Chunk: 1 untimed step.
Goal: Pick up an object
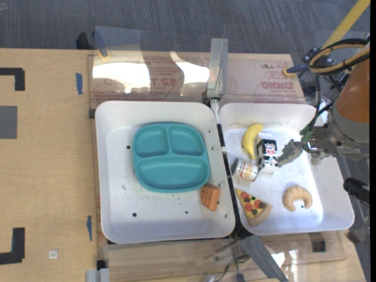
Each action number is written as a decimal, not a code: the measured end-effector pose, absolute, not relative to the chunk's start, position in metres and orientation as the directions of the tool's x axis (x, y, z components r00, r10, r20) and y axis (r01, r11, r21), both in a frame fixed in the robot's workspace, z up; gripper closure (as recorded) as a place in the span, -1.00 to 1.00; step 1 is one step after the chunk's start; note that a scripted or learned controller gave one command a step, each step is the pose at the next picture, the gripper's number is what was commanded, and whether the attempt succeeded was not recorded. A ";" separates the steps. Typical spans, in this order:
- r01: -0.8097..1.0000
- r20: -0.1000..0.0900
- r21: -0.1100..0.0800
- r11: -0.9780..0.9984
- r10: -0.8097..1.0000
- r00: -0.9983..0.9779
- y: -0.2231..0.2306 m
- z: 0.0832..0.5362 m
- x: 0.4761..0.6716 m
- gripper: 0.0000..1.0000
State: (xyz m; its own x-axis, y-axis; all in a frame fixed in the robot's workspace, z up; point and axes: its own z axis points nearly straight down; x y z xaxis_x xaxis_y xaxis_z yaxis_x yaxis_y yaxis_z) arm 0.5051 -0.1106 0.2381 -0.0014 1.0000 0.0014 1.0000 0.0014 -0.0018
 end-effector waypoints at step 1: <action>0.998 0.001 -0.007 -0.063 0.998 0.063 -0.118 0.095 0.573 -1.00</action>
